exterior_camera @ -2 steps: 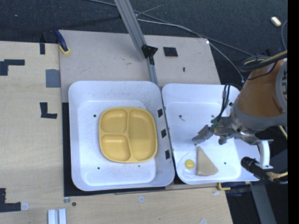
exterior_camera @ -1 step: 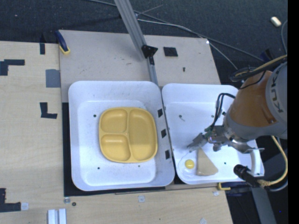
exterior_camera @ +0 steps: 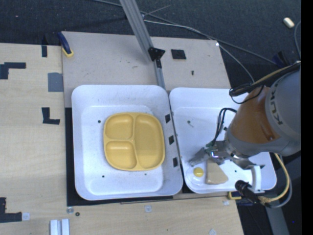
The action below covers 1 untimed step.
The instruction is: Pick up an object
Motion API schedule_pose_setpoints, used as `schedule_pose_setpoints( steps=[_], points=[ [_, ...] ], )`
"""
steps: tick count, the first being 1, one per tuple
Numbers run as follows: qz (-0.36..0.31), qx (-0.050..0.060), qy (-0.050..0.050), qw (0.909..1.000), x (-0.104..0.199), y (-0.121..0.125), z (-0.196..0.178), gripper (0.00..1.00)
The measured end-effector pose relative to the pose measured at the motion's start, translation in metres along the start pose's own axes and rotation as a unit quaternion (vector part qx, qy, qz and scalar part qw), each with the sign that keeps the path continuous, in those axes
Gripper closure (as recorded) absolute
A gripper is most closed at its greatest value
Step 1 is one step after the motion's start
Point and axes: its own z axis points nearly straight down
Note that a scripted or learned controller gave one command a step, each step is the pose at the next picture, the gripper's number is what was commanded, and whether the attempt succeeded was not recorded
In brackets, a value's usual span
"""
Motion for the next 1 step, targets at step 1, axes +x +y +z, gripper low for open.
schedule_pose_setpoints(
  steps=[1],
  points=[
    [-0.001, 0.000, 0.001, 1.0000, 0.0013, 0.0002, -0.0120, 1.00]
  ],
)
